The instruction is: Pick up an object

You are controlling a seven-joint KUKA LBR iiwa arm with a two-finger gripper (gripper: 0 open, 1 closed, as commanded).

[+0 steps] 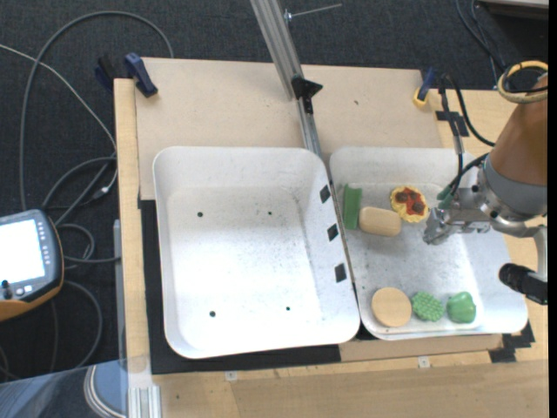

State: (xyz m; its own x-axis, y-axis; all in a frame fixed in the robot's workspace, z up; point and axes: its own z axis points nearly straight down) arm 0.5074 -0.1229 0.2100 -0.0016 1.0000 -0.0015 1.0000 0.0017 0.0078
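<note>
Camera view: gripper [432,231] hovers beside pizza toy [408,202]; its finger state unclear

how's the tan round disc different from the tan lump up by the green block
The tan round disc lies flat and circular at the right bin's near edge; the tan lump is oblong, farther back, touching the green block. Both are tan.
</note>
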